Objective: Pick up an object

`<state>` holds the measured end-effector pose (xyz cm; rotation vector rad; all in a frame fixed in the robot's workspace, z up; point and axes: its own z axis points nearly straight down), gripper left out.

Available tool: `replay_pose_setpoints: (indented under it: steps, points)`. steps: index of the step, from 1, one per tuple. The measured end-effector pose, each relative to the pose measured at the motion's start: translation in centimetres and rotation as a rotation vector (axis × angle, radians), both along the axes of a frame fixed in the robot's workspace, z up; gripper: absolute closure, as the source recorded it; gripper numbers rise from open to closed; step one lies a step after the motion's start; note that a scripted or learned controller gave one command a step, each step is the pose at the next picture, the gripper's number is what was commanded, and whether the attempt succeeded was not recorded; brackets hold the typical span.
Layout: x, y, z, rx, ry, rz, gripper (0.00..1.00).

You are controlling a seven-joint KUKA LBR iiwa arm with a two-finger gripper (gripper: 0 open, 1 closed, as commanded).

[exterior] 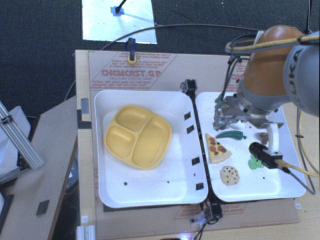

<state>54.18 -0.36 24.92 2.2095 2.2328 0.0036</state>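
Observation:
In the right bin (pixel 280 186) lie a pizza slice toy (pixel 217 149), a round cookie (pixel 229 175), a dark green bean-shaped piece (pixel 230 134) and a bright green piece (pixel 256 163), partly hidden by a black part of the arm. My gripper (pixel 220 122) hangs over the back left of this bin, just above and left of the dark green piece. The arm's grey body and orange band cover the bin's far right side.
The left bin (pixel 115 184) holds a yellow divided plate (pixel 138 136). A black clip-lined divider (pixel 199 144) separates the two bins. Cables (pixel 295 169) trail from the arm over the right bin's right rim. Cardboard (pixel 135 69) lies under both bins.

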Motion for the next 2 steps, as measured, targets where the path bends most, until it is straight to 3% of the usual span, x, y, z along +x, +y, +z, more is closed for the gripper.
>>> replay_pose_setpoints:
  steps: [2]
  points:
    - [2.0, 10.3, -3.1, 0.000, 0.001, -0.001, 1.00]
